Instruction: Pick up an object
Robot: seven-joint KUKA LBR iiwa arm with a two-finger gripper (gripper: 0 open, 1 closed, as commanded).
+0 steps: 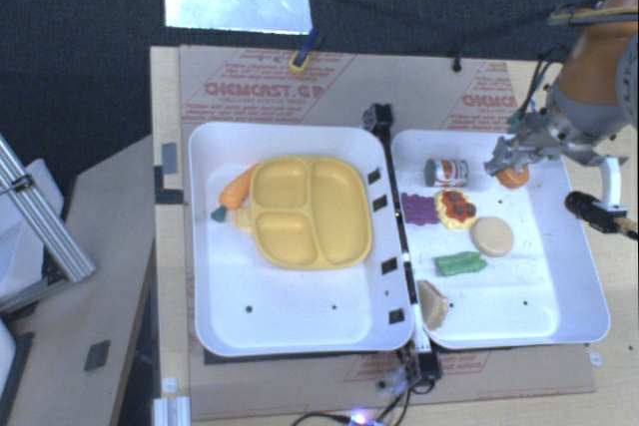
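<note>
My gripper (pixel 506 163) hangs over the far part of the right bin (pixel 559 314). A small orange round thing (pixel 513 179) lies right under its tip, touching or nearly touching it. Left of the gripper lies a small can (pixel 446 172) with a red and white label. Nearer the front are a purple grape bunch (pixel 419 210), a red and yellow pizza slice (pixel 456 209), a tan round bun (pixel 492 236), a green pod (pixel 460 263) and a beige wedge (pixel 432 302) in the bin's front left corner.
The left bin (pixel 300 324) holds a yellow divided plate (pixel 308 212), with an orange carrot (pixel 235 188) against the plate's left edge. A black divider (pixel 391 214) runs between the two bins. The grey and orange arm (pixel 599 65) comes in from the upper right.
</note>
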